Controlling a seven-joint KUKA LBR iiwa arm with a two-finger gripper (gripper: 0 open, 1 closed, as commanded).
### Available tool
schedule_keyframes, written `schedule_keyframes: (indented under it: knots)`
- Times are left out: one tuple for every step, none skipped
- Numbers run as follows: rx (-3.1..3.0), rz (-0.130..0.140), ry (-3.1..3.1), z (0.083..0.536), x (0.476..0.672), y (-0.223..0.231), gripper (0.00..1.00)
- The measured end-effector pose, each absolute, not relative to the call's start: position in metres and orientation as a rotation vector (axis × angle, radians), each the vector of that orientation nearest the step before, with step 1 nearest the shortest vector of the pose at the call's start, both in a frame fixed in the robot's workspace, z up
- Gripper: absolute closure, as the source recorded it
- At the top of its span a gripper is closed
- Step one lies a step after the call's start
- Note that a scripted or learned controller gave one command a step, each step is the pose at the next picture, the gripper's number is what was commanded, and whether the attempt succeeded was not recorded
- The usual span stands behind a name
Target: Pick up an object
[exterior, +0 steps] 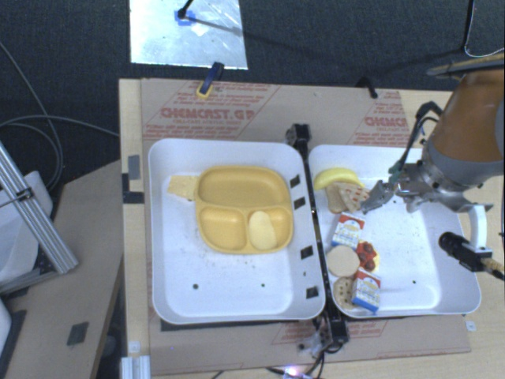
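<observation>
Your candidates for the pick lie in the right bin point(454, 287), bunched along its left side: a yellow banana point(335, 177) at the top, a brown slice of bread point(345, 197) touching it, then a small carton point(347, 230), a red piece point(367, 255), a round cracker point(342, 260) and a second carton point(366, 290) toward the near rim. Nothing is lifted yet.

The claw point(377, 197) sits low over that bin, its tip just beside the bread slice, with the arm point(467, 133) reaching in from the right. You cannot tell from this slanted view whether it is spread or closed, and no item sits between its tips.

So you are in the approach step, judging by the layout. The next move calls for settling on the bread or banana and closing on one item alone, since they touch.

The left bin point(170, 279) holds a yellow divided tray point(241, 208). Both bins rest on the worktop point(260, 105).
</observation>
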State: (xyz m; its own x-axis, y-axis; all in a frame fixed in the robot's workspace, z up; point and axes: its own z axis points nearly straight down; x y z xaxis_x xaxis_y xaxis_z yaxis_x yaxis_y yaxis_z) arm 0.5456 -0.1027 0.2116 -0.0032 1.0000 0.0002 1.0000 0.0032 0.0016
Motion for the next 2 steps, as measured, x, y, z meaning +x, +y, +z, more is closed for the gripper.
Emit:
schedule_keyframes:
  knots:
    - [2.211, 0.013, 2.218, 0.099, 0.527, -0.110, 0.00]
    - [2.211, 0.010, 2.212, 0.087, 0.490, -0.087, 0.00]
